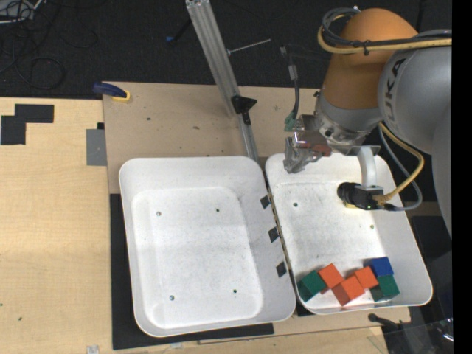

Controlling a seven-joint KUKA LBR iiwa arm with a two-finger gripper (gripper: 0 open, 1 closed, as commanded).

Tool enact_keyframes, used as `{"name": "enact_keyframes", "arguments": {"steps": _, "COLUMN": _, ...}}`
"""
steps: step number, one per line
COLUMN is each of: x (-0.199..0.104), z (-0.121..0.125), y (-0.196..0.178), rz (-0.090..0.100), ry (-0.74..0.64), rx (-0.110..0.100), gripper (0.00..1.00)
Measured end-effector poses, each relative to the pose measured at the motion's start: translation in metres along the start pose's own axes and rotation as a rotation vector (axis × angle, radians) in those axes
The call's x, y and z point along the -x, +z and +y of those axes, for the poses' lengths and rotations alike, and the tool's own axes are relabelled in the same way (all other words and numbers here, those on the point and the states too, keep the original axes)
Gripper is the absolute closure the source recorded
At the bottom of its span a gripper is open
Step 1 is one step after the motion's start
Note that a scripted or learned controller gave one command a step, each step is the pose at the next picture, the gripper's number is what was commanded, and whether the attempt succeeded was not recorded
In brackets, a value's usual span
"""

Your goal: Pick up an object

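While blocks (pixel 350 281) lie apart, arm (pixel 369 65) seemingly hovers.

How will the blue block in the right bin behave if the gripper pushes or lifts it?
The blue block looks like a small rigid cube, so it probably slides and does not roll. It seems to touch a green block and an orange block, so a push would likely move them too. It is probably light.

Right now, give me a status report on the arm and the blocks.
Gripper over right bin's far left corner, nothing between fingers. Blocks clustered at near edge, untouched. Path to them open.
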State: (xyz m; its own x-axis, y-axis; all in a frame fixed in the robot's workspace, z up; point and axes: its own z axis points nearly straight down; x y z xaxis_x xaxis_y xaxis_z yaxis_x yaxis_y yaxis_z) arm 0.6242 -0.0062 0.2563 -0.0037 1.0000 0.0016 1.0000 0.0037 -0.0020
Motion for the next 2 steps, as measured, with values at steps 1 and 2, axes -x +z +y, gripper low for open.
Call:
{"name": "enact_keyframes", "arguments": {"steps": 1, "x": -0.047, "z": -0.004, "y": 0.016, "rz": 0.000, "ry": 0.000, "rx": -0.003, "gripper": 1.00}}
{"name": "enact_keyframes", "arguments": {"steps": 2, "x": -0.103, "z": 0.009, "y": 0.033, "rz": -0.001, "ry": 0.000, "rx": -0.001, "gripper": 1.00}}
